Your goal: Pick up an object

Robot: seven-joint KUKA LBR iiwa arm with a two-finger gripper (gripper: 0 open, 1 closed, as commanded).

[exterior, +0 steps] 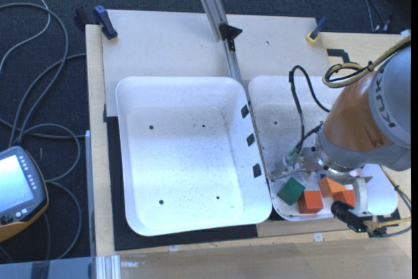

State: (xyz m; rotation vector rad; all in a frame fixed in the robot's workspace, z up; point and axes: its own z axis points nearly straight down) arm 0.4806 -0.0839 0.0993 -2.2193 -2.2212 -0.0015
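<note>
So the arm (366, 117) is seen reaching in from the right, bent low over the right bin (274, 114), with its grey and orange body covering most of that bin's near half. The gripper (307, 170) is mostly buried under the wrist, so whether it's spread or pressed together can't be told from this angle, and nothing can be seen pinched in it.

Three blocks are bunched in the right bin's near corner: a green block (290, 191) sits closest to the divider, an orange block (311, 202) lies just beside it toward the near rim, and another orange block (334, 187) is partly tucked under the wrist. All three are resting on the bin floor, as far as can be made out.

The left bin (183, 153) sits beside it on the counter (163, 42). A black cable (297, 91) is looped over the right bin's far part. A handheld pendant (16, 189) is parked off the counter at the left.
</note>
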